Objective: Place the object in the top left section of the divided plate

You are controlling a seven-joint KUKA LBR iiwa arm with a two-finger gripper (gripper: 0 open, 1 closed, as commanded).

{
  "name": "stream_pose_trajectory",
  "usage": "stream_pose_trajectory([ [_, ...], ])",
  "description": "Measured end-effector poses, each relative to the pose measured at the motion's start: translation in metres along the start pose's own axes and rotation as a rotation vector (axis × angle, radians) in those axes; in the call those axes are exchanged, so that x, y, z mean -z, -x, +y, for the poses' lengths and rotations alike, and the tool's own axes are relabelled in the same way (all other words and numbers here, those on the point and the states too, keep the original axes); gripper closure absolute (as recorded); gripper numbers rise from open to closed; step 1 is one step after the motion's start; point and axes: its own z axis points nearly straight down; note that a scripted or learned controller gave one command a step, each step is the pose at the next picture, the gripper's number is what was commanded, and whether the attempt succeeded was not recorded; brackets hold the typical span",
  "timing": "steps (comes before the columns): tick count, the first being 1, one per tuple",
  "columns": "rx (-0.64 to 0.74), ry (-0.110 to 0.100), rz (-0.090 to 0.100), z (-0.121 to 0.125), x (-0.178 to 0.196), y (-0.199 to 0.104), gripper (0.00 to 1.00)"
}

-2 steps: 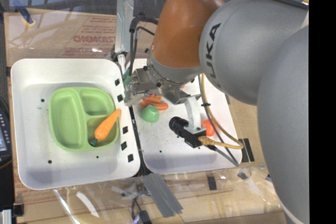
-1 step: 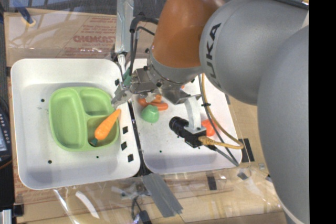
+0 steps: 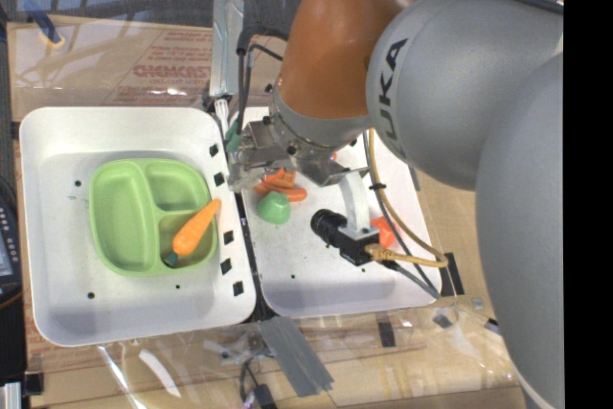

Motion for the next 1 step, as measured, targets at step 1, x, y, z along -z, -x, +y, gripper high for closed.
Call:
stream_pose_trajectory([
  [1,-0.004,0.009,0.002,-0.0122,0.0151,-0.014,1.0],
])
